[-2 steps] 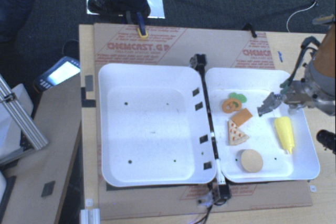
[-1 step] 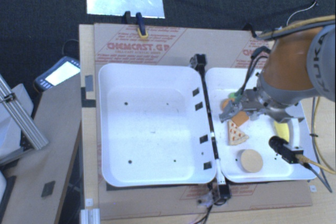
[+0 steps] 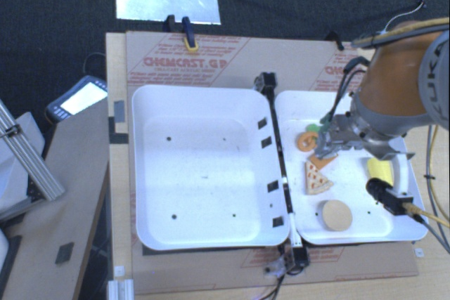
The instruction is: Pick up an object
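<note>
My gripper (image 3: 325, 150) hangs low in the right bin (image 3: 295, 109), on the grey arm with the orange band that comes in from the right. It sits just above the crust end of a pizza-slice toy (image 3: 318, 181). An orange pretzel-shaped ring (image 3: 306, 142) lies just left of the gripper, with a small green piece (image 3: 312, 127) behind it. A tan round cookie (image 3: 337, 215) lies near the bin's front. A yellow block (image 3: 380, 169) rests to the right, partly behind the wrist.
The left bin (image 3: 140, 151) stands beside the right one, with a black divider strip (image 3: 275, 151) between them. Both rest on a cardboard sheet (image 3: 211, 56). A black and yellow clamp (image 3: 188, 35) grips the sheet's far edge.
</note>
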You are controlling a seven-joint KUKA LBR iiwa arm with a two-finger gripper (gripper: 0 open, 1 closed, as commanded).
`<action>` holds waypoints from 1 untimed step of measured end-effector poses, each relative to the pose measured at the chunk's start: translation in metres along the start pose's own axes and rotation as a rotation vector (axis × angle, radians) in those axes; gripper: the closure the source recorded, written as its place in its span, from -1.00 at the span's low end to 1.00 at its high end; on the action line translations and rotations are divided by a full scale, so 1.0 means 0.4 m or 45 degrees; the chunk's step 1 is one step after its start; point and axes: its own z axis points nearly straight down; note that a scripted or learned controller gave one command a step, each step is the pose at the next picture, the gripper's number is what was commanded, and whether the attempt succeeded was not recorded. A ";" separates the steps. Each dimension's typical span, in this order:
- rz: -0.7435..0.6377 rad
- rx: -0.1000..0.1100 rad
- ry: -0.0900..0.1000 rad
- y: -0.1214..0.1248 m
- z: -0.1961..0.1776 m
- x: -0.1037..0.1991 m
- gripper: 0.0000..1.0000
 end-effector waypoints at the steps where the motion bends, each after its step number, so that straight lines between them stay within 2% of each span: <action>1: -0.013 -0.007 0.006 0.015 -0.174 0.213 1.00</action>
